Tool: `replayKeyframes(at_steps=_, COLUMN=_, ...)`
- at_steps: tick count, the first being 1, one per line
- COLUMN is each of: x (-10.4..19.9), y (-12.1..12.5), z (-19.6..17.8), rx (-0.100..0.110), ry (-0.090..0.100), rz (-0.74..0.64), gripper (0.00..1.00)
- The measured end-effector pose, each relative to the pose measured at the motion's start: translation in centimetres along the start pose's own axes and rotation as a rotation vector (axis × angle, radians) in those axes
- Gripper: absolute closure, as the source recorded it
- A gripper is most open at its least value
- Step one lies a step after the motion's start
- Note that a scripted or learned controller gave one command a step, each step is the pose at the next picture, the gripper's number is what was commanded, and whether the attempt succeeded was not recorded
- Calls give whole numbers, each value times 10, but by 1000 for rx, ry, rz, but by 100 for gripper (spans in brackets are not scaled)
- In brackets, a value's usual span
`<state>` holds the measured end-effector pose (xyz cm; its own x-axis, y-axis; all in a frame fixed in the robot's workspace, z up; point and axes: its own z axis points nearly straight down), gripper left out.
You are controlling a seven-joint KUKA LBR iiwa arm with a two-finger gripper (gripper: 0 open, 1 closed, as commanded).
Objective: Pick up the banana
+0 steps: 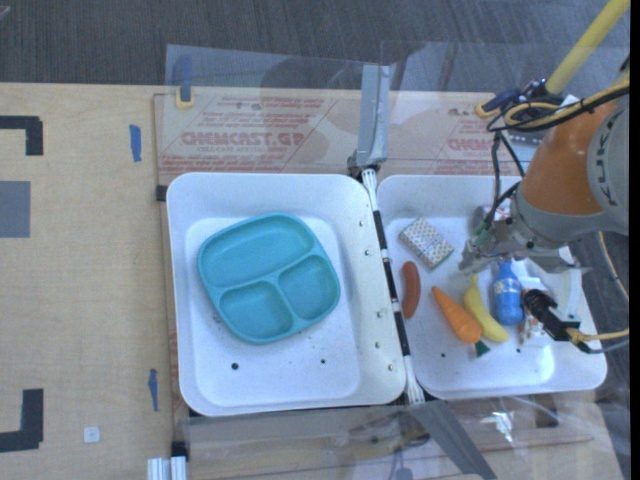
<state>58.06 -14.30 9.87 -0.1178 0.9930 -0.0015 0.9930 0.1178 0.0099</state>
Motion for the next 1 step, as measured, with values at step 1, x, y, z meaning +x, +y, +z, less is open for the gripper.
replayKeyframes(at_steps=1, x=0, y=0, z=0, rx=0, ry=0, rz=0, gripper=0)
